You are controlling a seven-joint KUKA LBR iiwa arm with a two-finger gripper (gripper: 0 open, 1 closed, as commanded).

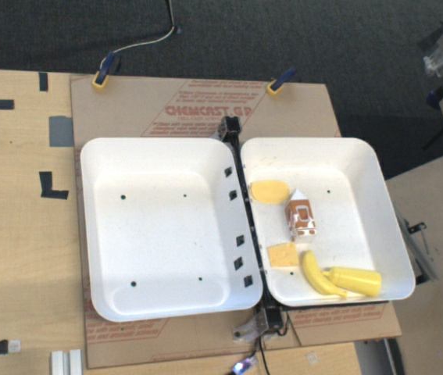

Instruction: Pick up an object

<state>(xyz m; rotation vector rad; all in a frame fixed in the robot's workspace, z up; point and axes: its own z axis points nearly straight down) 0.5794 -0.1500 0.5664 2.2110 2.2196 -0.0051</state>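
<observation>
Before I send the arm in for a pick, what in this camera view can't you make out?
- Print on the small carton: too small to read.
- Banana and yellow bottle: touching or merely overlapping, unclear from this angle.
- Yellow square: sponge or cheese, too little detail.
- Gear at the right edge: blurred and cut off.

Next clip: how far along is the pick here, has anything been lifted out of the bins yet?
Nothing looks done. All the items lie in the right bin: a yellow disc, a small carton, a tan block, a banana and a yellow bottle. Nothing is in hand. The whole pick is left: approach, grasp, lift.
</observation>
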